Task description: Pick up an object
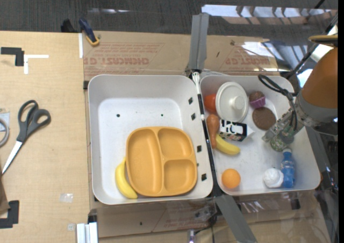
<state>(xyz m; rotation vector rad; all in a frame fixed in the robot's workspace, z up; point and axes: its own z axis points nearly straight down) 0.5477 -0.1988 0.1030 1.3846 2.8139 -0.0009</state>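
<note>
In the right bin (306,145), your gripper (280,137) hangs low near the right wall, just above a small water bottle (283,173) lying on the bin floor; you cannot tell how the gripper is set or whether it has anything. Beside it, to the left, lie a brown round piece (264,118), a purple one (257,98), a white bowl turned upside down (231,101), a tomato (210,102), a carrot (213,129), a small banana (227,147) and an orange (231,178). The left bin (107,107) holds a yellow divided plate (161,160) with a second banana (123,180) tucked against its left edge. Scissors (24,127) lie on the bench well to the left.
</note>
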